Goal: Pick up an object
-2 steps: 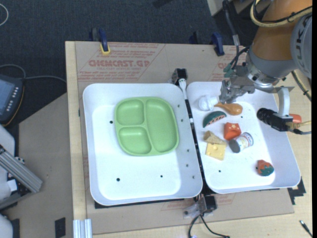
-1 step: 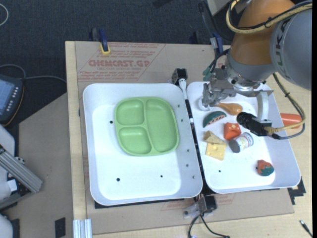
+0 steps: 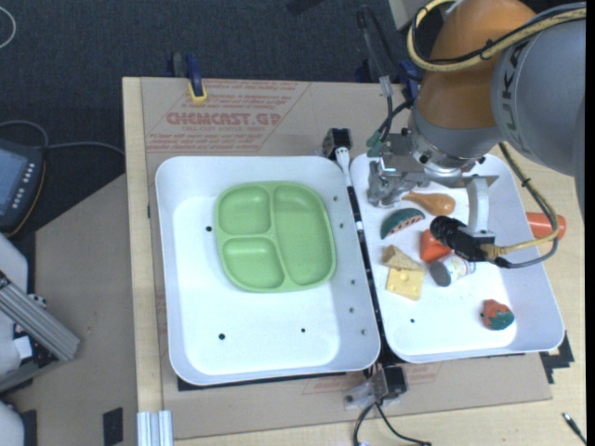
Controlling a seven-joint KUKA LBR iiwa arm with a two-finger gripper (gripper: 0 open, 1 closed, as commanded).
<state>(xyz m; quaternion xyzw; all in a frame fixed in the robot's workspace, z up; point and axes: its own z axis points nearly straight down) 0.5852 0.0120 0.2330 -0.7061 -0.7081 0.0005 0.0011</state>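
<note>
My gripper (image 3: 428, 191) hangs over the far part of the right bin (image 3: 530, 328), open, with its two metal fingers (image 3: 377, 180) spread wide. A tan pear-shaped toy (image 3: 431, 200) lies in the bin between and below them, with neither finger touching it. Just in front lie a watermelon slice (image 3: 403, 219), a red wedge (image 3: 431, 246) and two yellow cheese pieces (image 3: 404, 282). An orange carrot (image 3: 541, 221) rests by the right wall, and a red and teal toy (image 3: 496, 315) sits near the front right corner.
The left bin (image 3: 186, 323) holds a green divided plate (image 3: 276, 236). A black cable (image 3: 465, 240) from the arm drapes over the toys in the right bin. A small grey cylinder (image 3: 444, 272) lies beside the cheese. The arm's bulk covers the right bin's far right corner.
</note>
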